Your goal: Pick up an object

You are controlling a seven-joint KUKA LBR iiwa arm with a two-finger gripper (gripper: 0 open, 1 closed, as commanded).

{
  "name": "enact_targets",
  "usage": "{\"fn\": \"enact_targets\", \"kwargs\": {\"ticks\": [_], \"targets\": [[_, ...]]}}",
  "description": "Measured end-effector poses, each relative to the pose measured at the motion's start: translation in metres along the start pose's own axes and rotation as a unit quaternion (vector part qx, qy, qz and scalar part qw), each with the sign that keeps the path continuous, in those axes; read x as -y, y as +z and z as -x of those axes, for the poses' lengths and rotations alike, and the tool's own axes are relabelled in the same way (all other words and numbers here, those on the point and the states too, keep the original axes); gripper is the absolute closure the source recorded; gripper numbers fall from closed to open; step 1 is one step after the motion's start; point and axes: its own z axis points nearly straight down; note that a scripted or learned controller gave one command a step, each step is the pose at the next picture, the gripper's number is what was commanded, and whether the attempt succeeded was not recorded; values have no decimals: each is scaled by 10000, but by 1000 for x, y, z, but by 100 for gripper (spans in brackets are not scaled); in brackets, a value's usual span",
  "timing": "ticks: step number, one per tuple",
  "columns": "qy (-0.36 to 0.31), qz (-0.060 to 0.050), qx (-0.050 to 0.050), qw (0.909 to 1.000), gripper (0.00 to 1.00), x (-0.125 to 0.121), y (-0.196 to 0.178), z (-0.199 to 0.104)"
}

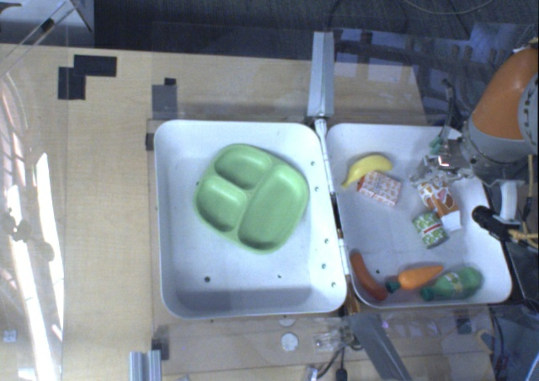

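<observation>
The gripper [438, 160] hangs over the far right corner of the right bin [370, 139], and that bin serves as the landmark for everything below; its metal fingertips are a small blurred tangle from this height, so I cannot tell how the hand stands, and nothing can be seen caught in it. Just below the gripper, against the bin's right side, lies a small orange-and-white packet [438, 199], the likeliest target; touching it on the near side is a little green carton [429, 228]. Toward the bin's far left lie a yellow banana [367, 168] and, just beside it, a red-speckled box [379, 188]. Along the near wall lie a red sausage [365, 275], a carrot [418, 276] and a green bottle [453, 283], close together. The left bin [177, 287] holds a green divided plate [252, 196]. The packet looks like light toy food, probably stiff plastic or card with a slick printed skin, so it should lift easily but may skid or tip if pinched at a corner. I judge the best hold to be across its shorter width, near the middle, with the fingers kept off the carton crowding its near end.
</observation>
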Motion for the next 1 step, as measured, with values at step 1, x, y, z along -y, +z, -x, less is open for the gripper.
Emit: {"fn": "enact_targets", "kwargs": {"ticks": [1], "targets": [[627, -64, -7, 9980, 100, -26, -79, -36]]}}
